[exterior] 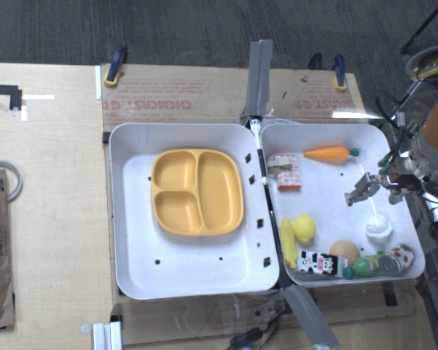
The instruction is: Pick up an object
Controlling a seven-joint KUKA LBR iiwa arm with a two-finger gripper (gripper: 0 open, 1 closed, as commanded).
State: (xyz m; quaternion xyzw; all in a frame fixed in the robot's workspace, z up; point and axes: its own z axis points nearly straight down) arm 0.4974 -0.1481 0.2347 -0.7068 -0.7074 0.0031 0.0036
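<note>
Two white bins sit on the desk as the gripper (362, 189) hovers over the right bin (328, 172), its jaws too small to read, near a half-hidden white object (380, 230).

I've got the gripper (362, 189) hanging over the right bin (317, 214), nothing between its fingers. Yellow divided plate (198, 192) sits in the left bin (131, 217). Carrot (326, 153) lies near the back.

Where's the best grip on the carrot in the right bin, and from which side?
Take the carrot across its thick orange middle, coming straight down from above. It lies flat, long axis running left-right with its green end pointing right, and bare floor on both long sides, so fingers should straddle it front and back. The gripper sits just below and right of it.
</note>
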